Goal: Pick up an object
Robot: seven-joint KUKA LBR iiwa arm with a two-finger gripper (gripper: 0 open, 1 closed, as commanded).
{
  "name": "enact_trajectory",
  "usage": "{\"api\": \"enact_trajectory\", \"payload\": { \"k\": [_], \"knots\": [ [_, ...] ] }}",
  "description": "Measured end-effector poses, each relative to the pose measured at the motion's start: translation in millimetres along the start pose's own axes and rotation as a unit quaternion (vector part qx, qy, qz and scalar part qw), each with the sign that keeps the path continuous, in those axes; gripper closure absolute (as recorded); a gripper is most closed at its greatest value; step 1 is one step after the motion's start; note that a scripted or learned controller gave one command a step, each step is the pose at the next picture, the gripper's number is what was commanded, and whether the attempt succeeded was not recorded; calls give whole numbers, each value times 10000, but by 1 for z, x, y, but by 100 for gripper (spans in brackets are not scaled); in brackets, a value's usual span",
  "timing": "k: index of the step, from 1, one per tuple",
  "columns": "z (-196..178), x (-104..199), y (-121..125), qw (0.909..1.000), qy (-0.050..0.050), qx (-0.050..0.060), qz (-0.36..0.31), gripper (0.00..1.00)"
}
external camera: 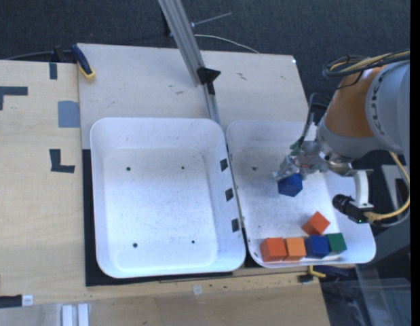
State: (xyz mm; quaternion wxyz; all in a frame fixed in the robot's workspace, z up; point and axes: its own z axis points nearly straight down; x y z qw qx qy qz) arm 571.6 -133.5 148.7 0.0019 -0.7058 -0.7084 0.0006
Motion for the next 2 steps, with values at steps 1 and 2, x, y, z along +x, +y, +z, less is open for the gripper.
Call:
{"api": "enact_trajectory", "payload": {
  "k": [1,2],
  "knots": [
    [-45,71,3,10000,5,-30,-28,100],
    [-42,168,40,10000,5,-15,-33,100]
  ]
}}
